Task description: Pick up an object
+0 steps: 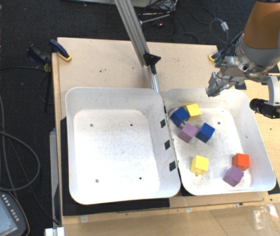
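Two white bins point(115, 100) on bench point(110, 63)

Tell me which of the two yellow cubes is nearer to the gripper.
The yellow cube at the far end of the right bin, touching a blue cube. The other yellow cube lies alone, farther from the gripper.

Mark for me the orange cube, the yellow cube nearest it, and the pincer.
orange cube point(240, 161), camera view, on its top face
yellow cube point(200, 164), camera view, on its top face
pincer point(212, 91), camera view, at its fingertips
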Robot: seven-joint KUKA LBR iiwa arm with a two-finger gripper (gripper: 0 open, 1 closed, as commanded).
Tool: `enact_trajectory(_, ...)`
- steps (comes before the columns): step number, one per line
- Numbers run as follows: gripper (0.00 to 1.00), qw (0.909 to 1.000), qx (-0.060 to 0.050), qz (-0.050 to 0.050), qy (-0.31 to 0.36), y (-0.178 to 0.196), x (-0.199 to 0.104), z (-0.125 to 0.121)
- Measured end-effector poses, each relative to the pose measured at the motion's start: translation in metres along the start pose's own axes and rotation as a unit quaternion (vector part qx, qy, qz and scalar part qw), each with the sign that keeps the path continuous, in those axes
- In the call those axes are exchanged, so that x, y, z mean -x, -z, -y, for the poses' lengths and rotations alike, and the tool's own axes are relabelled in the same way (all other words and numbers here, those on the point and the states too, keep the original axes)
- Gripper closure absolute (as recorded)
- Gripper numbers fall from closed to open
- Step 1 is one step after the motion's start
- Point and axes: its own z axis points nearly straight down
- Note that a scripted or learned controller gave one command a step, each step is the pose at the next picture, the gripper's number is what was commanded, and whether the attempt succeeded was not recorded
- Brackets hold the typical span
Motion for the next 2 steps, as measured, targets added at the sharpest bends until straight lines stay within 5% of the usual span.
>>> enact_trajectory(2, 1.0, 1.0, -0.001, 0.0, 0.001, -0.028, -0.112, 0.041)
